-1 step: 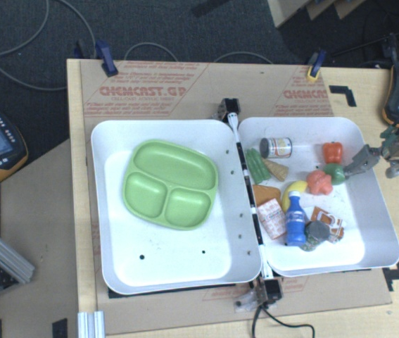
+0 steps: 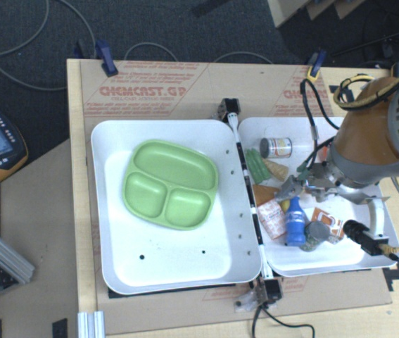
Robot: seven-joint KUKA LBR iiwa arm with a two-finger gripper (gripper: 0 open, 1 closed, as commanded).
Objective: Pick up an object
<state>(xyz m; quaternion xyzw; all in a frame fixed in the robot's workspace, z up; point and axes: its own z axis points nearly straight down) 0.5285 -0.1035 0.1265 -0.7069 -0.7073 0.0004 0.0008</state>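
- Gripper (image 2: 303,182) low over right bin (image 2: 378,255) clutter; grip state: can't tell.
- Left bin (image 2: 108,210): green tray (image 2: 170,184) centred, open margins all round.

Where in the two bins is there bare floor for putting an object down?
The left bin has bare floor in front of the green divided plate, toward the near wall, and a strip along its right wall. The right bin is crowded: a small can, a blue bottle and packets lie close together, with the claw over them.
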